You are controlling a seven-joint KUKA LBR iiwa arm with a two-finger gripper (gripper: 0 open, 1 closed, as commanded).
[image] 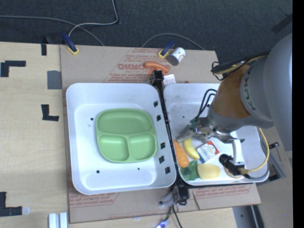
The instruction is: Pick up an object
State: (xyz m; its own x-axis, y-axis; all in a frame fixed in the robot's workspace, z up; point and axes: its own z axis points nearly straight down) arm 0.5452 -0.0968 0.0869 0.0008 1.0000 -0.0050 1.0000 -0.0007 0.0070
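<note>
1. Yellow shows first at the near rim of the right bin (247,178): a pale yellow lump (209,171) lies against that edge, with a green piece (191,169) just beside it on the left.
2. A little farther in, a banana (191,149) lies slanted, an orange carrot (180,155) hugs the bin's left wall, and a white packet with red print (207,151) sits to the banana's right. These things crowd the near left corner, touching or nearly so.
3. Over them hangs the claw (199,132), low above the banana's upper end; whether it is spread or closed, and whether it grips anything, I cannot tell from here.
4. Beyond the claw, the far half of the right bin is bare white floor, giving open room.
5. In the left bin (78,122) lies a green divided plate (126,134), well clear of all four walls.
6. Farthest off, on the cardboard of the desk (28,127) past the bins, rest an orange sausage-shaped thing (156,66) and a small grey cylinder (175,56).
</note>
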